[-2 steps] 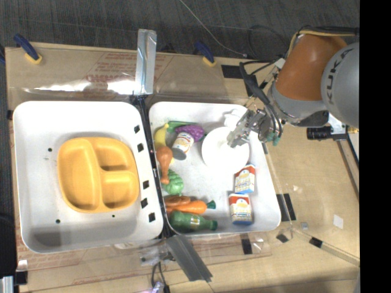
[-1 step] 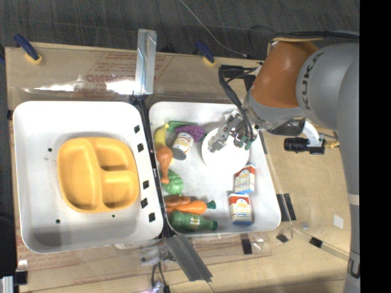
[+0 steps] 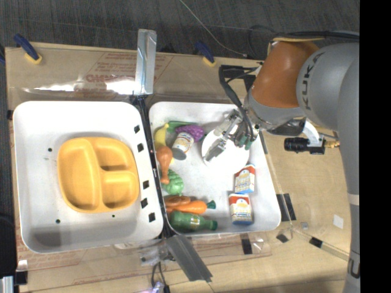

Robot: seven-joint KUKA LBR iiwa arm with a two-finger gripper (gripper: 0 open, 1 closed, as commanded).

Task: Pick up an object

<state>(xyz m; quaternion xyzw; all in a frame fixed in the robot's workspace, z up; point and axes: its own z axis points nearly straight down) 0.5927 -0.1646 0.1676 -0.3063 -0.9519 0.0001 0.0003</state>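
Two white bins share the bench: the left bin (image 3: 30,182) carries a yellow divided tray (image 3: 98,173); toy groceries, including two cartons (image 3: 242,194), crowd the right bin (image 3: 269,215), where the gripper (image 3: 219,144) hovers, fingers apart, holding nothing.

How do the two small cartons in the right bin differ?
The upper carton has a red peaked top; the lower carton shows an orange label. The upper carton sits nearer the gripper; the lower carton is nearer the bin's front wall. Both are small, whitish, and lie near the right wall.
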